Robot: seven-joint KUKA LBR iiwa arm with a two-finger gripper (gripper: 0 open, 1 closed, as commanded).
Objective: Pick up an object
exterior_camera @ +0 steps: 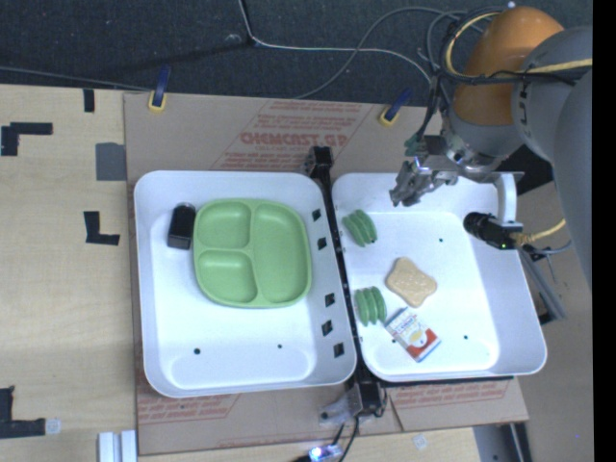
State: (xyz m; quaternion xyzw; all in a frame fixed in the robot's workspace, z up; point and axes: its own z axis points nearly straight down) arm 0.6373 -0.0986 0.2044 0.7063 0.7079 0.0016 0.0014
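The two-finger gripper [406, 192] hangs over the right white bin's [481, 258] far edge; whether it is wide or narrow, I cannot tell. Below it, near the divider, a ridged green pod-shaped toy [359, 227] lies with its long axis diagonal

Single fixed camera above the tabletop [58, 258], looking down at a slant on both white bins [154, 287]; arm [510, 56] enters from right.
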